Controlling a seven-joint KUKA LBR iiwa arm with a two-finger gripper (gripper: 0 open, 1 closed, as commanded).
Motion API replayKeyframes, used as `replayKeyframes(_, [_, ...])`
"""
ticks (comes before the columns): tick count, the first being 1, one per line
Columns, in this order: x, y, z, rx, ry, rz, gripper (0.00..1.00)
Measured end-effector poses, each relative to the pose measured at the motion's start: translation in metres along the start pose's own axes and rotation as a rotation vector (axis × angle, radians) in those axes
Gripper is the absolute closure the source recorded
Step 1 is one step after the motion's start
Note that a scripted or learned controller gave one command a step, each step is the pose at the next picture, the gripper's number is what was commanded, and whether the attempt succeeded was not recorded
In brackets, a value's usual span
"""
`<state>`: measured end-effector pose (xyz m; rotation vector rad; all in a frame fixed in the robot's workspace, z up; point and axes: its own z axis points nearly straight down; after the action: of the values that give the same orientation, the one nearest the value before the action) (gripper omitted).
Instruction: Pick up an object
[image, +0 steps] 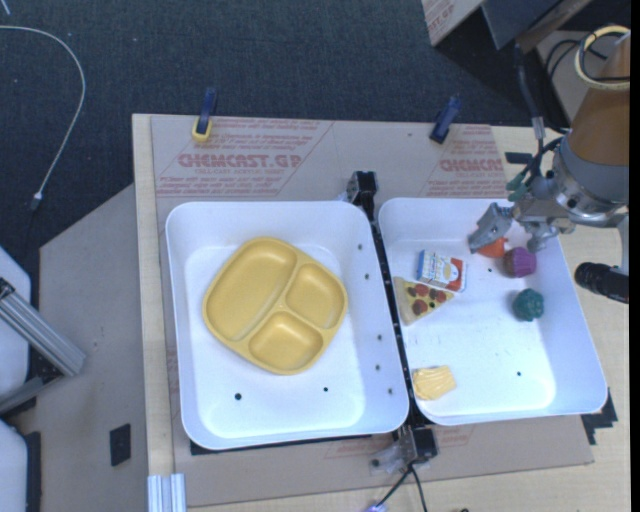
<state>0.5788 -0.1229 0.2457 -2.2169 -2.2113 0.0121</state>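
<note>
In the right bin (560, 395), a yellow block (433, 382) lies at 7 o'clock, a pizza slice toy (424, 298) at 9, a teal ball (528, 304) at 3. Farther back, the end effector (512, 234) hovers spread open at 1 o'clock, over a purple ball (519, 263).

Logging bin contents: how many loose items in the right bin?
5 visible: small carton, pizza-slice toy, yellow piece, green ball, purple ball. Something orange shows by the gripper; more may be hidden under it.
</note>
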Motion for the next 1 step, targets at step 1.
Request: replayKeyframes(1, [0.0003,0.0022,-0.0068,-0.012,-0.002,-0.003,0.0])
